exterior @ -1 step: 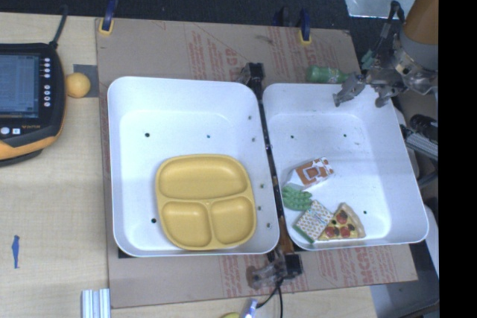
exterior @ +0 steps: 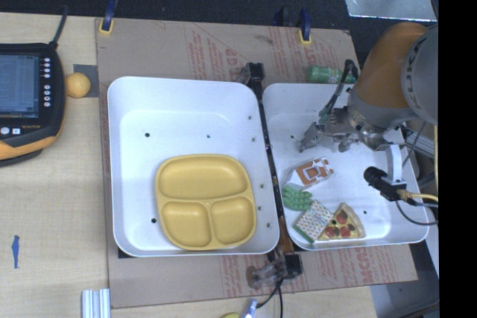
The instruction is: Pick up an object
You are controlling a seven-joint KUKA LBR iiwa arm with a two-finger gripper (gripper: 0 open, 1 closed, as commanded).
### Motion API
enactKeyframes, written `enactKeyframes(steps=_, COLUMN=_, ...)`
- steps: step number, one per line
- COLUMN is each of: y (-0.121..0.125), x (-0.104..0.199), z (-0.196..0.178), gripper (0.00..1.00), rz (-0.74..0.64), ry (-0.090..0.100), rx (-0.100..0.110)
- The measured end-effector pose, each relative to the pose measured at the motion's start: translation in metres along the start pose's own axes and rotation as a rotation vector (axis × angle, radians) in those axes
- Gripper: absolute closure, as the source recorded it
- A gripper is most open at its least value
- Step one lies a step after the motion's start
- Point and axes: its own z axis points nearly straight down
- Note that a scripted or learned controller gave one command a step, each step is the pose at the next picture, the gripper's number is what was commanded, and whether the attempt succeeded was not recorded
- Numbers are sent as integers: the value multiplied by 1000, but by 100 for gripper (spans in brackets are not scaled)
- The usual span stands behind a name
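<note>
Pendant (exterior: 26, 104): black and orange handheld screen at the far left of the surface (exterior: 52, 234).
Yellow ball (exterior: 77, 84): just right of the pendant, near the left bin's upper left corner.
Left bin (exterior: 134, 123): white, holding a yellow three-compartment tray (exterior: 206, 199) in its lower half.
Right bin (exterior: 291, 104): white, touching the left bin along the centre seam.
Objects in right bin: small orange and white house card (exterior: 314, 171) mid-bin; green piece (exterior: 296, 197) at the lower left; checkered waffle piece (exterior: 313, 220) and pizza slice (exterior: 343, 223) side by side along the lower edge.
Gripper (exterior: 322, 134): in the right bin's upper half, above the house card, fingers spread apart, gripping nothing.
Arm (exterior: 387, 78): grey with an orange band, entering from the right.
</note>
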Motion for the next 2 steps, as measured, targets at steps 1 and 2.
enactKeyframes(steps=1, y=66, x=49, z=-86, gripper=0, rz=1, ry=1, rx=-6)
enactKeyframes(steps=2, y=-6, x=32, z=-98, gripper=0, rz=1, ry=-1, rx=-4)
